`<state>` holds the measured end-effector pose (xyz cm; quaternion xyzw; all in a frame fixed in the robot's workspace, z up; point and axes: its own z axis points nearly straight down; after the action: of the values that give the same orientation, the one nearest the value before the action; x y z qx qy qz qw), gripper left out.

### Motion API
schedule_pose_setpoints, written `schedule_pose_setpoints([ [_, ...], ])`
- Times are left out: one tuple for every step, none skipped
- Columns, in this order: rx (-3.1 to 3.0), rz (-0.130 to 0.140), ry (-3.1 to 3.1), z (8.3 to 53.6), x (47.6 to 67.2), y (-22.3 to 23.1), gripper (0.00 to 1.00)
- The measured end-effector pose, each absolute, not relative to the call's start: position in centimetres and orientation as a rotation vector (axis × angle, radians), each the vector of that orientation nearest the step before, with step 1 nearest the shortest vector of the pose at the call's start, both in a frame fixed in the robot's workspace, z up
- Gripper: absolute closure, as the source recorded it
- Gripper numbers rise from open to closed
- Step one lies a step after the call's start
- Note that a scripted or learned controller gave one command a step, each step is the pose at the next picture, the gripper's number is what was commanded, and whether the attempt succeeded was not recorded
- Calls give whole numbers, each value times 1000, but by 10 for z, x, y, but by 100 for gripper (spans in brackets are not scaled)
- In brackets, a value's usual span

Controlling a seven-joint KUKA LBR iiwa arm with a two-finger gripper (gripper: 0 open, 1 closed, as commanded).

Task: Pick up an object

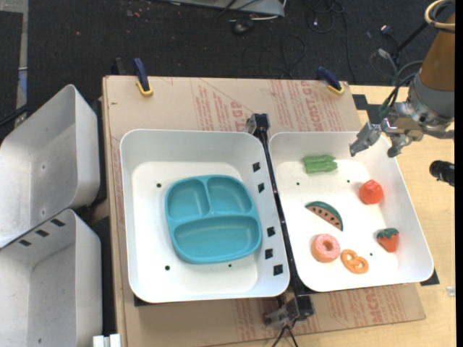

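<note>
The right bin (405, 215) holds several toy foods: a green vegetable (319, 164) at the back, a red pepper-like piece (370, 192), a watermelon slice (324, 214), a pink donut (325, 247), an orange pretzel (354, 261) and a strawberry (388, 239). My gripper (379, 142) hangs open above the bin's back right corner, fingers spread, nothing between them. It is up and to the right of the green vegetable and above the red piece.
The left bin (145, 194) bears a blue divided plate (213, 217). Two more white bins (43, 194) lean off the bench at the left. Blue-yellow clamps (142, 76) grip the board's back edge. Cables lie on the floor behind.
</note>
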<state>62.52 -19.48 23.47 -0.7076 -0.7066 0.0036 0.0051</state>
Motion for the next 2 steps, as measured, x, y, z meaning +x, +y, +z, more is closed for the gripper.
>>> schedule_pose_setpoints([
  [-2220, 1, -2223, 242, 628, -194, 0],
  [-2220, 4, -2219, 178, 628, -193, 0],
])
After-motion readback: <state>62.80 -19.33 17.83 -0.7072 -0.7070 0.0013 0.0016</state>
